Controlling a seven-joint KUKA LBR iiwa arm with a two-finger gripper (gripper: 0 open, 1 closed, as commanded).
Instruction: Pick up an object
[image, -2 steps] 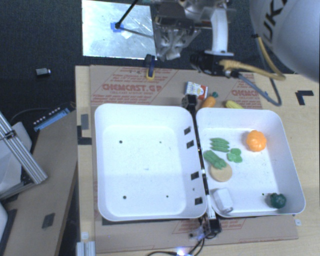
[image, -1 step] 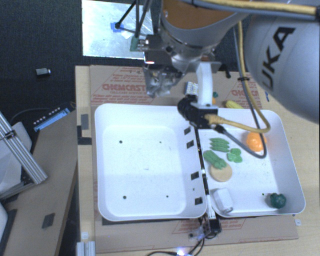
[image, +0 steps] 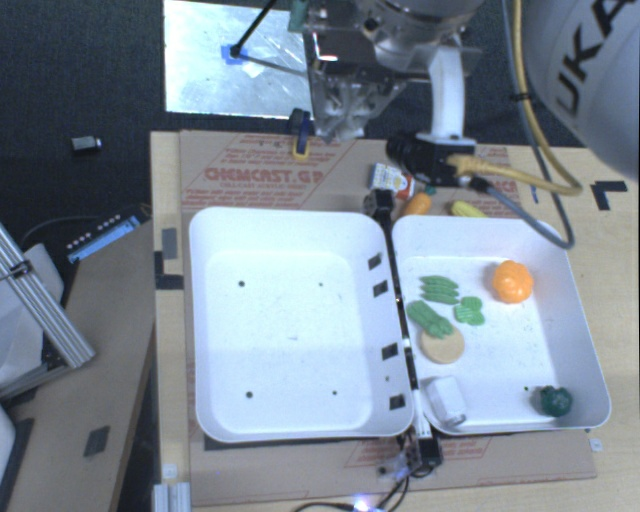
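The gripper (image: 335, 105) hangs high over the far edge of the bench, above the brown board behind the two bins, well apart from everything in them. Its lower end is a pale, blurred shape from this angle, so I cannot tell whether the jaws are apart or together, and nothing can be seen between them. The left bin (image: 215, 300) shows its bare white floor. The right bin (image: 580, 340) holds the objects: an orange fruit-like piece (image: 512, 281) near its far right side, a green pea pod (image: 439, 289) towards the middle, a smaller green piece (image: 469, 313) just beside it, and another long green piece (image: 428, 318) lying partly over a tan disc (image: 443, 346). A white block (image: 446, 399) sits in the near left corner of that bin, and a dark green rounded item (image: 553, 401) rests in the near right corner. All of them lie on the bin floor.
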